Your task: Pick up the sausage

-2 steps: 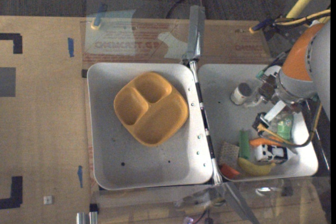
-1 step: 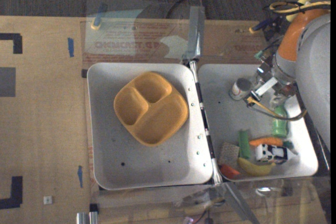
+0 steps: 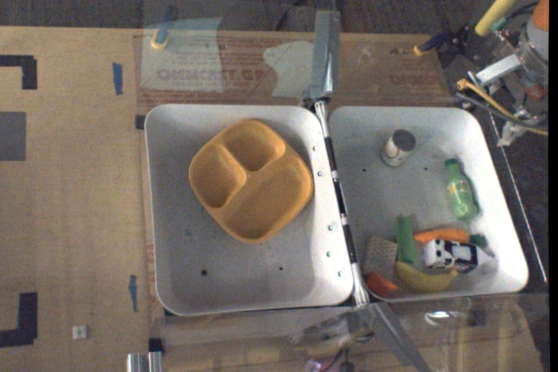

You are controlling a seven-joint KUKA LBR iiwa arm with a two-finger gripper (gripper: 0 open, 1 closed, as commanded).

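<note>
1. Landmark for every place here: the little black and white cow toy (image 3: 449, 254), in the near part of the right bin (image 3: 497, 144).
2. Just in front of the cow toy and touching it: a yellow banana (image 3: 425, 277), lying flat.
3. To the left of the cow toy and a bit nearer, by the near left corner of that bin: the reddish sausage (image 3: 381, 283), lying flat, close by the tip of the banana, with nothing holding it.
4. Just left of the cow toy: a green stick-like thing (image 3: 406, 240). Further left: a small grey square pad (image 3: 380, 253), just behind the sausage.
5. Just behind the cow toy: an orange carrot (image 3: 443, 234), lying sideways.
6. Further behind the cow toy: a green bottle (image 3: 459, 190), lying down.
7. Behind and to the left of the cow toy: a small round can (image 3: 398, 146), standing up.
8. Far to the left of the cow toy: the left bin (image 3: 166, 213), with an orange plate (image 3: 251, 179) in three parts inside it.
9. Under both bins: the brown tabletop (image 3: 70, 187).
10. Far behind and to the right of the cow toy, outside the bin: the grey arm (image 3: 536, 57) and its end effector (image 3: 523, 91), well apart from the sausage. Open or closed: cannot tell.
</note>
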